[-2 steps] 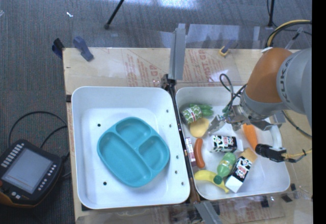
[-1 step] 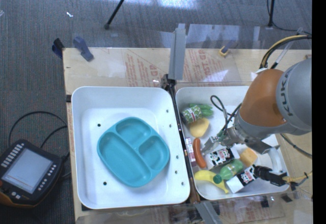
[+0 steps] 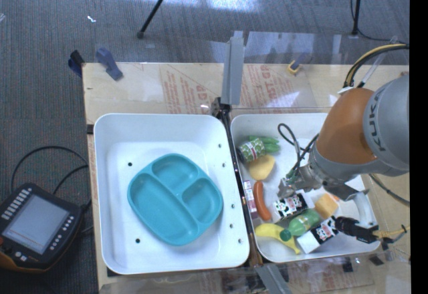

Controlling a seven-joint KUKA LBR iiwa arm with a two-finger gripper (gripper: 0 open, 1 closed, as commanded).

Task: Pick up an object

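Several toys crowded the right bin [image 3: 267,127]; the end effector [image 3: 291,187] hovered at the cow-print carton [image 3: 289,205], toward six o'clock. Its opening couldn't be judged, possibly empty. A straight, centred descent would have avoided the neighbouring green bottle [image 3: 302,222].

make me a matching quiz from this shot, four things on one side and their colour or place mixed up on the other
Things:
1. divided plate
2. banana
3. hot dog
4. lemon

Descriptions:
A. yellow, at the near edge of the right bin
B. teal, alone in the left bin
C. rounded and yellow, just below the green packet
D. red, along the right bin's left wall

Pairs: 1-B, 2-A, 3-D, 4-C
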